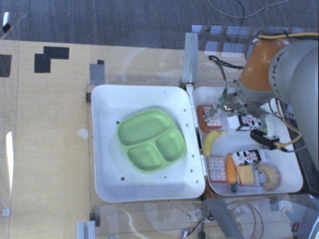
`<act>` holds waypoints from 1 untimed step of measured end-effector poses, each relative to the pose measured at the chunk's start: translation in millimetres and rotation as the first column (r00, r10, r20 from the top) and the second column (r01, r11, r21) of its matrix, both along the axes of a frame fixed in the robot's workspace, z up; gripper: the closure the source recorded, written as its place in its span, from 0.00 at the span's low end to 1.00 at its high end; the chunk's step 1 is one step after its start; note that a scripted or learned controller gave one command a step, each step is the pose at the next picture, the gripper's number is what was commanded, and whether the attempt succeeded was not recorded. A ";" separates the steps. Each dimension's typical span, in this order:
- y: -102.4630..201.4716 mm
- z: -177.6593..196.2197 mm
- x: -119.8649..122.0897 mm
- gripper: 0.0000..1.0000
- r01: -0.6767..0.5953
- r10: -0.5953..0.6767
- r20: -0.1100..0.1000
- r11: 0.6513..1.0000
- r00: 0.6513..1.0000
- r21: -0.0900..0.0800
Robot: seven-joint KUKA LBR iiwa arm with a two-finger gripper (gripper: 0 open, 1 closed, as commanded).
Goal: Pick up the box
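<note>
My gripper (223, 105) hangs over the red box (210, 117); I can't tell its state. I should descend squarely, clear of the banana (211, 141).

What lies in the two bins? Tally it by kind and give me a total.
Boxes: 4
Banana: 1
Carrot: 1
Croissant: 1
Tan block: 1
Green plate: 1
Total: 9

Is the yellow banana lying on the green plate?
No, the yellow banana lies in the right white bin, while the green divided plastic plate sits in the left white bin.
</note>
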State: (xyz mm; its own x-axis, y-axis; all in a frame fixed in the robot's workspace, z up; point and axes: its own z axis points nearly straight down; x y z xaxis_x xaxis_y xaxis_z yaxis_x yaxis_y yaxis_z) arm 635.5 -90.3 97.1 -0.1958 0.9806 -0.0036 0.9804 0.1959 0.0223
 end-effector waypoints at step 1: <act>2.1 13.8 3.4 1.00 -0.003 0.003 0.011 1.000 1.000 0.001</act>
